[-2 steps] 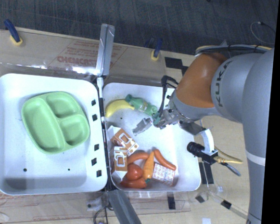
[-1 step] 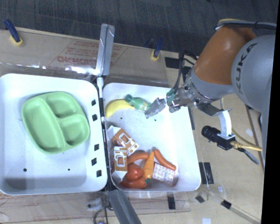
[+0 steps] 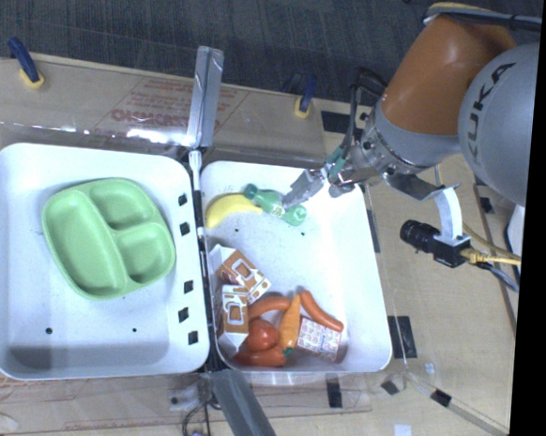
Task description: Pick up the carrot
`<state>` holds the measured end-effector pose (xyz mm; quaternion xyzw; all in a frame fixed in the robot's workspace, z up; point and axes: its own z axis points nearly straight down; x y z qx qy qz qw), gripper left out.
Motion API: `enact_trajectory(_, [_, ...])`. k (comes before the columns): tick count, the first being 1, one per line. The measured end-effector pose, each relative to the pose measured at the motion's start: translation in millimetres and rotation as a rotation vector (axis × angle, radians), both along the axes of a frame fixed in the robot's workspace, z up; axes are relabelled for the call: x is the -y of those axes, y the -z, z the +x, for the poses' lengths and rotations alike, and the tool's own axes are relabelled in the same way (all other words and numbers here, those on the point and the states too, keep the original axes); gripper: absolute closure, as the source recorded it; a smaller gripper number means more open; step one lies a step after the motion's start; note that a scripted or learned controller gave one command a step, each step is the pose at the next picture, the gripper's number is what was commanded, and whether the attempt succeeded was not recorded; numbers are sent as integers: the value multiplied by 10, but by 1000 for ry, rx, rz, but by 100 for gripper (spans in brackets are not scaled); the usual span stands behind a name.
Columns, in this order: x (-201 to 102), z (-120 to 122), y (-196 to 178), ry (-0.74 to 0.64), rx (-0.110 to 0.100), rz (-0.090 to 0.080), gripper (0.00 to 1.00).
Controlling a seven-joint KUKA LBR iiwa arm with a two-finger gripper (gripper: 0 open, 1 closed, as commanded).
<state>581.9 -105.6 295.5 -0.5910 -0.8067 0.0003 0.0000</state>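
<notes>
A grey KUKA arm (image 3: 471, 87) with an orange band reaches in from the right over the far end of the right-hand bin (image 3: 366, 295), its gripper (image 3: 298, 194) lowered beside a small green object (image 3: 276, 204) lying against the far wall. Whether the fingers are apart or together cannot be told from this angle, and nothing can be seen held between them. Just left of the green object lies a yellow banana (image 3: 222, 208), close to the divider between the two bins.

The carrot (image 3: 290, 322) lies well apart from the gripper, at the near end of the same bin, standing roughly lengthwise among a cluster of toy food: a red pepper-like piece (image 3: 263, 338) to its left, an orange sausage-shaped item (image 3: 320, 310) to its right, and what appear to be two printed snack cartons, one (image 3: 237, 289) left of the heap and one (image 3: 322, 340) right. The carrot touches its neighbours on both sides.

In the left-hand bin (image 3: 19, 333), a green divided plate (image 3: 109, 235) rests, tilted slightly.
</notes>
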Motion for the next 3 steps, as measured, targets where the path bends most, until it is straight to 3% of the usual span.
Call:
enact_trajectory(1, [42, -624, 727, -188, -2, 1, 0])
enact_trajectory(2, [231, -992, 1882, -200, 9, -5, 0])
enact_trajectory(3, [222, -983, 1784, -208, 9, -5, 100])
